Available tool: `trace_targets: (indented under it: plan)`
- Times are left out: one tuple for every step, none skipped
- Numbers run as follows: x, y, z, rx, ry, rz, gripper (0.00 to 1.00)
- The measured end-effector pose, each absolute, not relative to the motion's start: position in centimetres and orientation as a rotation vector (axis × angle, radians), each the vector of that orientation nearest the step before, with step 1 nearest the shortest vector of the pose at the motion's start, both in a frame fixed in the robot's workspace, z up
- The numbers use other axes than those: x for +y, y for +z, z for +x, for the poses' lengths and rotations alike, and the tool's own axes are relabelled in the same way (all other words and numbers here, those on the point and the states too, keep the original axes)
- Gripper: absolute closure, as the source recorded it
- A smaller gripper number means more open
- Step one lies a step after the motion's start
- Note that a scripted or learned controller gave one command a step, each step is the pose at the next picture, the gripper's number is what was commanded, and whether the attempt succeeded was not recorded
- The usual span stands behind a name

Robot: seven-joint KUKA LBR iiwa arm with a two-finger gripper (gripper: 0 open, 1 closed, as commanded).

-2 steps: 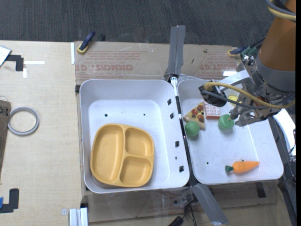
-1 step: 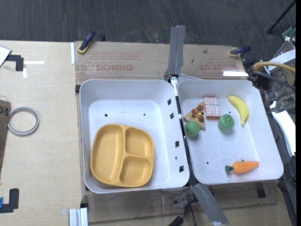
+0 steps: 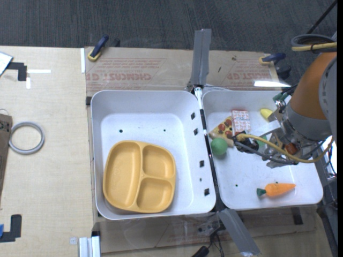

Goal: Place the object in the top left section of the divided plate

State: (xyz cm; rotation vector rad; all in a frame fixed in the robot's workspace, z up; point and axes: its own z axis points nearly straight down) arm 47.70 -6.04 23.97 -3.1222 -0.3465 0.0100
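A yellow divided plate lies in the left bin, with one large section on its left and two smaller ones on its right. The right bin holds a green ball, a toy pizza slice, a red and white box, a yellow piece and an orange carrot. My gripper hangs low over the middle of the right bin, right of the green ball and above the carrot. Cables and the wrist hide its tips.
A grey tape roll lies on the bench at the far left. Blue clamps hold the cardboard behind the bins. The wall between the two bins carries black clips. The arm's bulk covers the right bin's right edge.
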Motion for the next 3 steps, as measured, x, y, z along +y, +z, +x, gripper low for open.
trace_targets:
  plan:
    - [-10.5, 9.1, 47.6, -0.311, 0.007, -3.124, 1.00]
    - [-4.3, 19.1, 48.4, -0.317, 0.007, -3.125, 1.00]
    - [2.7, 32.1, 50.5, -0.316, 0.004, -3.128, 1.00]
